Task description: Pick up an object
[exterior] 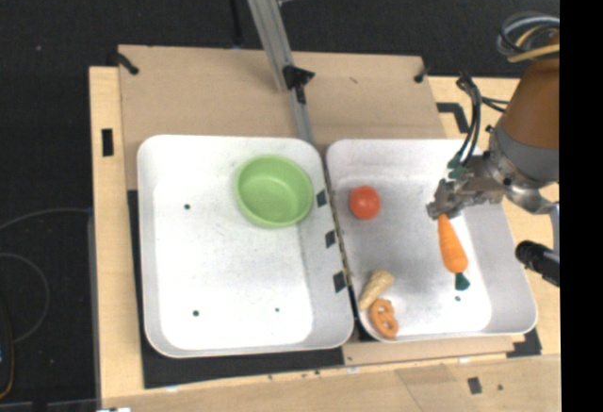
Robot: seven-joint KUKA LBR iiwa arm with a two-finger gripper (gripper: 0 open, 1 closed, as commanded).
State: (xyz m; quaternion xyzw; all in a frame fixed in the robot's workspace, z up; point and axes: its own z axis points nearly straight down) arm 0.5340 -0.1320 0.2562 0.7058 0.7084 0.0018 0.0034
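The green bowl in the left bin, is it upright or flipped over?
Upright. The green bowl shows its open hollow and rim facing up, resting on the left bin.

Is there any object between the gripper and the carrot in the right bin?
Nothing visible stands between them. The gripper sits right at the upper end of the carrot. The tomato lies apart, further left in the same bin.

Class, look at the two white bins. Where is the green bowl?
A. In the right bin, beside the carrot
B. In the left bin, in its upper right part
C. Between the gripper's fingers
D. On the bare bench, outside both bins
B: the green bowl sits alone in the left bin, while the carrot lies in the right bin.
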